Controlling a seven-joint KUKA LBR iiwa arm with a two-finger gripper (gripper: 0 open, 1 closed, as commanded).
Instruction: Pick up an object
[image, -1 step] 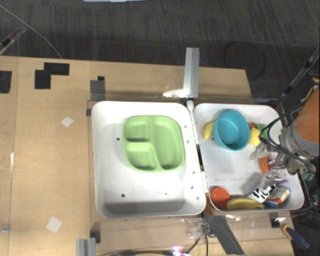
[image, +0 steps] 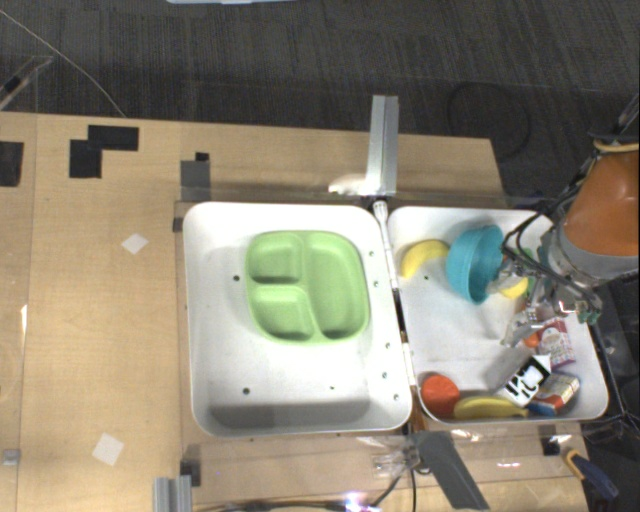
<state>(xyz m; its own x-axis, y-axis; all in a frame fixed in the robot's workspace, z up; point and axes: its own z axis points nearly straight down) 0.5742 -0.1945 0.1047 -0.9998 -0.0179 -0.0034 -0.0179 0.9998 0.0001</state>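
Overhead, the tool (image: 530, 325) hangs low in the right bin (image: 440, 330), seemingly near a small packet (image: 556, 345); its finger state is unclear. Crowding it: teal bowl (image: 473, 262), bananas (image: 423, 256), orange ball (image: 438, 390). A green tray (image: 305, 285) fills the left bin (image: 215, 300).

Evenly and fairly brightly lit from overhead. Soft shadow along the near inner wall of the left bin (image: 205, 300), another faint one under the green tray (image: 305, 285). Mild glare on the metal post (image: 384, 140) between the bins and a small bright flare at the bottom edge. Slightly washed whites on the right bin (image: 440, 330) floor. Dark, low in detail across the carpet (image: 250, 60) at the top. Soft overall, coarse in resolution; small items by the gripper (image: 530, 325) smeared and hard to separate. Blurred too on the orange band (image: 610, 200) at the right.
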